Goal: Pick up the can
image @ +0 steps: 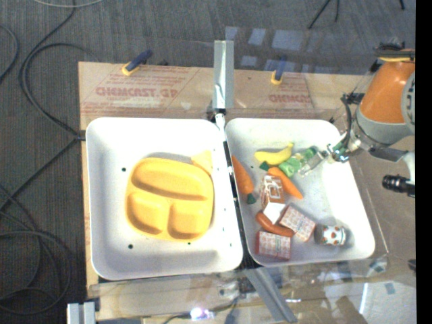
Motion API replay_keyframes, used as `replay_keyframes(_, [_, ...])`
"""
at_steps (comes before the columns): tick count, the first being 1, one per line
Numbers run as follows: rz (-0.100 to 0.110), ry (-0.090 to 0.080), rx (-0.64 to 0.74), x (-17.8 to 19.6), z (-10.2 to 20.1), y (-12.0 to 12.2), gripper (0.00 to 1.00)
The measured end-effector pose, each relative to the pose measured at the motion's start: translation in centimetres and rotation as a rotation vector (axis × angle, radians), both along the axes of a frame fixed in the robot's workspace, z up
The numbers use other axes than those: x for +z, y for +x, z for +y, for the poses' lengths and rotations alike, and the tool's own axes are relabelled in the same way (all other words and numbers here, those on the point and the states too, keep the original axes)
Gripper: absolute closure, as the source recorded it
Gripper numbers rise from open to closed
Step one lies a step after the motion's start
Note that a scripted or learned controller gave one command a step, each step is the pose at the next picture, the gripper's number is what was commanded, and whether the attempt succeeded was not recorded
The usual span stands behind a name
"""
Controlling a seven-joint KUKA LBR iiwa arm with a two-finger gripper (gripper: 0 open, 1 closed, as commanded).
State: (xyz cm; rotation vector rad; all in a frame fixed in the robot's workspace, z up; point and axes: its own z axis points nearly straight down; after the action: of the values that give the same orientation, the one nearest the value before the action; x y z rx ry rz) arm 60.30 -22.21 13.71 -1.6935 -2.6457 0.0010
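Observation:
The can (332,235) is small and silvery with a red and white label. It lies on its side near the front right corner of the right bin (344,194). My gripper (337,152) hangs at the back right of that bin, just right of a green toy (303,159). It is well behind the can and apart from it. The arm's orange band (388,101) shows above it at the right edge.
The right bin also holds a banana (273,155), two carrots (243,175) (286,183), a sausage (273,225) and several small printed boxes (295,223). In the left bin (108,248) sits a yellow divided plate (171,198). A bare strip of bin floor runs between gripper and can.

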Motion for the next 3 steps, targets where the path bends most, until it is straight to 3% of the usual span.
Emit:
replay_keyframes(1, [0.001, 0.0, -0.001, 0.0, 0.0, 0.0, 0.0])
replay_keyframes(2, [-0.016, 0.002, -0.063, -2.4, 0.2, 6.1, 0.0])
replay_keyframes(3, [-0.016, 0.001, -0.063, -2.5, 0.2, 6.1, 0.0])
